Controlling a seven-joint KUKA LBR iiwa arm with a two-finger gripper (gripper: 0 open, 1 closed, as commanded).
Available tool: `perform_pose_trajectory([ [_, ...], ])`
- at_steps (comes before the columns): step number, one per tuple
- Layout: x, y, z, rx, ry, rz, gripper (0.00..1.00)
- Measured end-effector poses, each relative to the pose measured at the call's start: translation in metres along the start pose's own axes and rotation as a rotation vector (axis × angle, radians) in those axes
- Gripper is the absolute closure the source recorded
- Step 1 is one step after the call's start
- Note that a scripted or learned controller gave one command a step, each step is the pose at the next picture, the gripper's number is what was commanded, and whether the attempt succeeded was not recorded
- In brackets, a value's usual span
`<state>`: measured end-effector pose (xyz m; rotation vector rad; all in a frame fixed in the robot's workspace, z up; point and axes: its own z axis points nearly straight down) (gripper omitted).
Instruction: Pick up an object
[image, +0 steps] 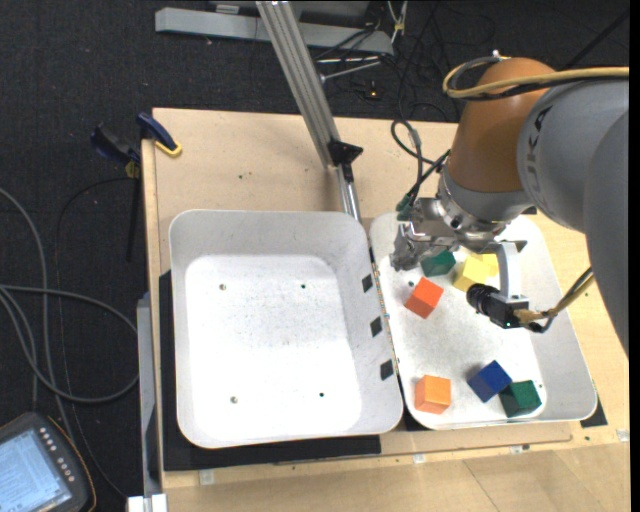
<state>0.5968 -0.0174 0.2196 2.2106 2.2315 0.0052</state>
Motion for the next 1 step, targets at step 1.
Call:
perform_pose_trajectory([
  [1,0.0570,0.0016,-0.0128,0.001,0.001,0.001,1.00],
])
